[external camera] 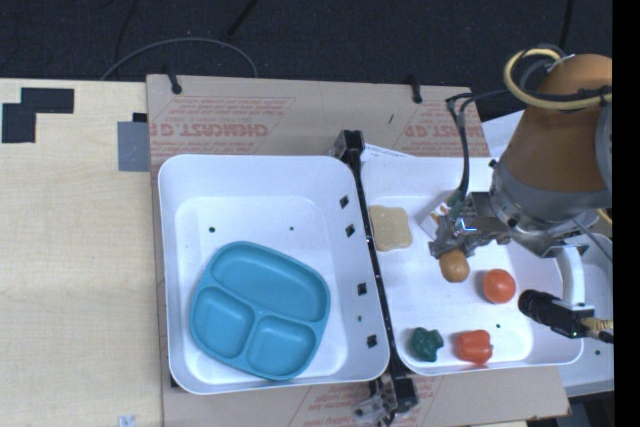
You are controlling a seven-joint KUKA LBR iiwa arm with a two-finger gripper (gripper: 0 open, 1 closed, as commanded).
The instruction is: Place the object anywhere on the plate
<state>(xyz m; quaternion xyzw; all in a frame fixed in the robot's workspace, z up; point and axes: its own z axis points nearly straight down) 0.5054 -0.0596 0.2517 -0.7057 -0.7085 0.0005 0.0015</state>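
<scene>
Low along the frame's bottom edge, a green piece (427,343) and a red pepper (474,346) lie in the right bin (520,360), with a tomato (499,286) just above them. Higher up, the gripper (456,233) hangs over a small brown potato (455,266), which sits directly beneath it, touching or nearly so; whether the claw is wide or narrow cannot be told. Left, across the divider, the blue plate (260,308) waits in the left bin (200,177), so the carry runs leftward.
</scene>
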